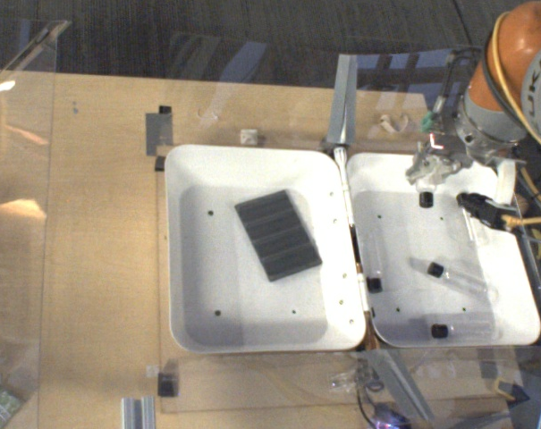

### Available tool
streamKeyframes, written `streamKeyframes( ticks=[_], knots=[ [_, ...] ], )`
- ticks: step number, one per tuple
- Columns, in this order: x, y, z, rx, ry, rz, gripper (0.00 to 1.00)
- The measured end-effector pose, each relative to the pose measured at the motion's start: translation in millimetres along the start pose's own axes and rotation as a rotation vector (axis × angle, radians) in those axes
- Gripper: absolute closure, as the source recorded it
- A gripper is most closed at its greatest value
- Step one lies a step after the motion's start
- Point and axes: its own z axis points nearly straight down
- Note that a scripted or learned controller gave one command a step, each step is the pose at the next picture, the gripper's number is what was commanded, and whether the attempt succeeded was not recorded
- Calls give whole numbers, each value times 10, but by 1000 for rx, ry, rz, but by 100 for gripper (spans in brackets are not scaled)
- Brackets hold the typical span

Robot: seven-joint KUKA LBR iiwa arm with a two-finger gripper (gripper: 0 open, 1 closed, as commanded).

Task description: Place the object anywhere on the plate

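Note:
A dark grey ridged plate (pixel 278 235) lies tilted in the middle of the left bin (pixel 190 329). A clear tube with a black cap (pixel 453 275) rests on the floor of the right bin (pixel 520 329), towards its front right. My gripper (pixel 428 179) hangs over the back edge of the right bin, well behind the tube and apart from it. The grey arm with its orange band (pixel 520 52) comes in from the upper right.
Small black fittings sit on the right bin's left wall (pixel 374 284) and front wall (pixel 439 331). A grey metal post (pixel 343 96) stands behind the seam between the bins. Black clamps (pixel 164 119) mark the bench corners.

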Motion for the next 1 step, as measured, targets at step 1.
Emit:
streamKeyframes(
  ticks=[1],
  knots=[
    [64, 257, -414, 0, 0, 324, 100]
  ],
)
